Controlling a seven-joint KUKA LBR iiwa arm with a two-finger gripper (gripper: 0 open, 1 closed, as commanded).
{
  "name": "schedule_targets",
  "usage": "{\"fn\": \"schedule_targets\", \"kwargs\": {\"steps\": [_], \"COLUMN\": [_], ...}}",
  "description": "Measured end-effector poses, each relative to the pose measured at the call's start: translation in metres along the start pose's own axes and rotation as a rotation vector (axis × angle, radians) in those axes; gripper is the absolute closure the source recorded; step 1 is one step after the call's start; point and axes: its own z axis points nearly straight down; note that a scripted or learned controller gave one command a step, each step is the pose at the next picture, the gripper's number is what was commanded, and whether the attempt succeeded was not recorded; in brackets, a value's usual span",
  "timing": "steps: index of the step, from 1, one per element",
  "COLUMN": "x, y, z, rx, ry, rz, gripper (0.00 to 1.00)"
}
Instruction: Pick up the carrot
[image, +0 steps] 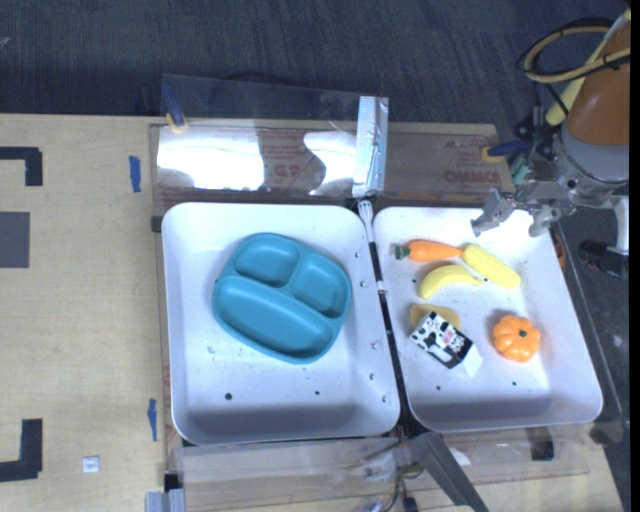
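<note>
The carrot (432, 250), orange with a green stub at its left end, lies flat near the back of the right bin (570, 392). Its right end touches a yellow banana (490, 265). My gripper (512, 217) hangs over the bin's back right corner, up and to the right of the carrot and apart from it. Its two grey fingers are spread and nothing is between them.
A second banana (446, 279) curves just below the carrot. A small orange pumpkin (516, 338) and a black-and-white cow toy (441, 338) lie nearer the front. The left bin (190, 400) holds a blue divided plate (282, 295). A clear panel stands behind the bins.
</note>
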Motion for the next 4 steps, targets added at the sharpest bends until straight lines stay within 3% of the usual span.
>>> {"fn": "schedule_targets", "kwargs": {"steps": [1,2,3,4], "x": [0.055,0.035,0.035,0.079], "y": [0.023,0.035,0.036,0.027], "z": [0.099,0.133,0.12,0.002], "rx": [0.004,-0.002,-0.006,-0.013], "ry": [0.002,-0.001,-0.004,-0.005], "rz": [-0.285,-0.357,-0.362,-0.499], "gripper": [0.0,0.0,1.0,1.0]}}
